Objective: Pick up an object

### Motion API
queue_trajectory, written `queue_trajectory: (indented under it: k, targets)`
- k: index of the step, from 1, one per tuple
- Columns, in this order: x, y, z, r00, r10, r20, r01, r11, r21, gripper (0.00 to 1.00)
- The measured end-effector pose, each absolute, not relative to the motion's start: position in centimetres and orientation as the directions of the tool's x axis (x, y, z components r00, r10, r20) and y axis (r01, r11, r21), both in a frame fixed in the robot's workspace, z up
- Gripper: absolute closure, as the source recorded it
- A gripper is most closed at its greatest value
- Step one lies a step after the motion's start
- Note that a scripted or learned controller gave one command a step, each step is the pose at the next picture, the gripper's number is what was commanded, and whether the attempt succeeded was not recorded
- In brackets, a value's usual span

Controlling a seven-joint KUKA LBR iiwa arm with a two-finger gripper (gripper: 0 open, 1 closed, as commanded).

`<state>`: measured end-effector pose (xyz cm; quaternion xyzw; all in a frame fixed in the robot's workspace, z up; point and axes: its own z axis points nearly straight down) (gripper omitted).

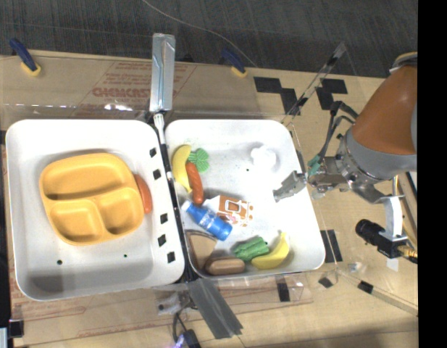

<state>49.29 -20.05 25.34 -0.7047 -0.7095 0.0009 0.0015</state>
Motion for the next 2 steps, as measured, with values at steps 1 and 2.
queue_trajectory:
  k: [1, 2]
  targets:
    - [47.4, -20.9, 12.8, -0.016, 1.000, 0.005, 1.000, 0.016, -0.012, 0.00]
    - [48.3, -12.8, 10.9, -0.197, 0.980, 0.003, 0.980, 0.197, -0.002, 0.00]
